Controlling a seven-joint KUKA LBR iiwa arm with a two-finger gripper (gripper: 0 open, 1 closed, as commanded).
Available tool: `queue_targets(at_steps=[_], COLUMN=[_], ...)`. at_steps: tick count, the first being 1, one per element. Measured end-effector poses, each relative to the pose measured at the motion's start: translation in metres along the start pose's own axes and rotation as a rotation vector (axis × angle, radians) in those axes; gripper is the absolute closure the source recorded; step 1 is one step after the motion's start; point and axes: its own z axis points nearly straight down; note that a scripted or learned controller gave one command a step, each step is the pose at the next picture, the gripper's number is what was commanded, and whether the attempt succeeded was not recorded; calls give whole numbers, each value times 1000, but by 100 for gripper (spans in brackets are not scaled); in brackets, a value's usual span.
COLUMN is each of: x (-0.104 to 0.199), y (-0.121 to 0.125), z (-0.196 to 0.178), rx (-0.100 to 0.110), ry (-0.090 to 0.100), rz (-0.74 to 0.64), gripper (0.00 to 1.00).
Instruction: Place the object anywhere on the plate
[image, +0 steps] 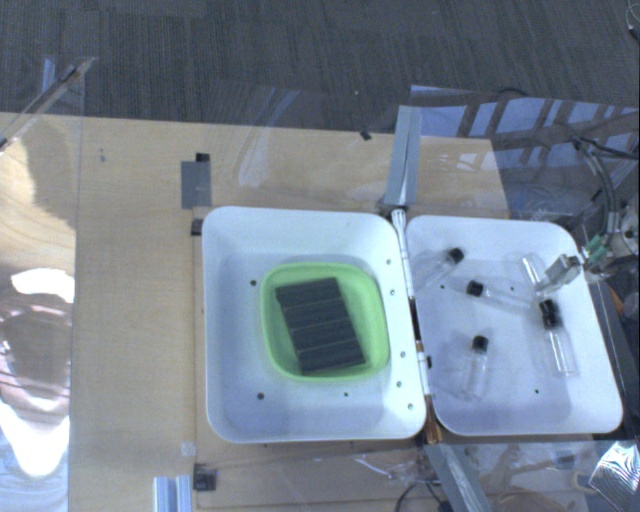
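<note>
A: Tool (572, 266) position?

B: At the far-side rim of the right bin (590, 405), upper right corner. Blurred, partly lost among cables at the frame edge. Whether it is wide, narrow or holding anything: cannot tell.

A: Task objects?

B: Several clear vials with black caps, all lying in the right bin. Nearest vial (555, 335) lies just below the tool, cap toward it. A pale tube-like shape right beside the tool may be another vial, but its outline merges with the tool. Second vial (490, 291) is farther from the tool, toward the left bin. Third vial (478, 365) is below that, well apart from the tool. Fourth vial (447, 262) is farthest from it, near the dividing rim. The glass bodies nearly vanish against the white, so the caps are the reliable marks.

A: Plate?

B: Green plate (274, 300) in the left bin (230, 400), across the divider from the tool. A dark ridged block (320, 325) covers its middle. Glare washes the bench (120, 300) at left.
</note>
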Motion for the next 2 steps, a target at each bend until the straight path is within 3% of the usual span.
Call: queue_targets(at_steps=[1, 2], x=[3, 10], y=[-15, -46], z=[-35, -66], rx=[0, 0], ry=[0, 0], rz=[29, 100], gripper=[0, 0])
